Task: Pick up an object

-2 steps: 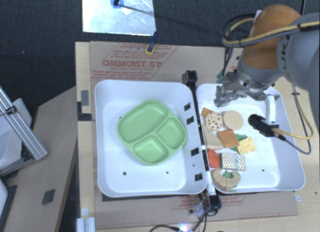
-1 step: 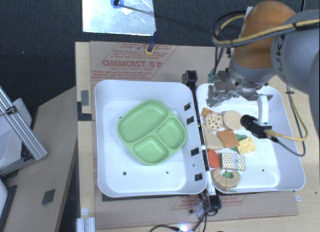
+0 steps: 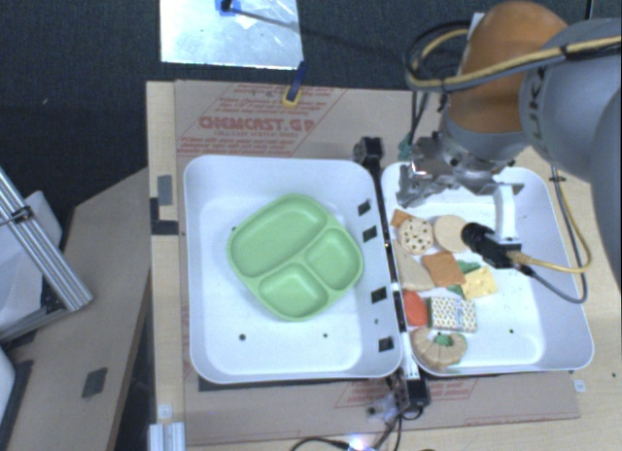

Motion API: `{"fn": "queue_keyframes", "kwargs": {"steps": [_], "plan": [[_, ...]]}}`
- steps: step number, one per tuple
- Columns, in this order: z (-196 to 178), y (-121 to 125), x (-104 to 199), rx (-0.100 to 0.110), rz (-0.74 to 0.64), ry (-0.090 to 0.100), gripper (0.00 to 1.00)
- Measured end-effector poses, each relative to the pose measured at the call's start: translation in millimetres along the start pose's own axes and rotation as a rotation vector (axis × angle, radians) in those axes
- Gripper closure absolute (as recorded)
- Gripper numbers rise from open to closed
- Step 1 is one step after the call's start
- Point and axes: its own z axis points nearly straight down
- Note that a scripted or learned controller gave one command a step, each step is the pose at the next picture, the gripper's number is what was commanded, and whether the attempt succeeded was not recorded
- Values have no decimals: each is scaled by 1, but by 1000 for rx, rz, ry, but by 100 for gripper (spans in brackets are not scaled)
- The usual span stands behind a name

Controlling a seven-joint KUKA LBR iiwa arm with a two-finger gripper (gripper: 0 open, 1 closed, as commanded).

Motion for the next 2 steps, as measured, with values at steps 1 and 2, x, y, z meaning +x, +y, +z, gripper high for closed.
{"fn": "queue_keyframes", "kwargs": {"steps": [1,2], "plan": [[11,3,-8,1,4,-1,100],[7,4,-9,1,3,0,100]]}}
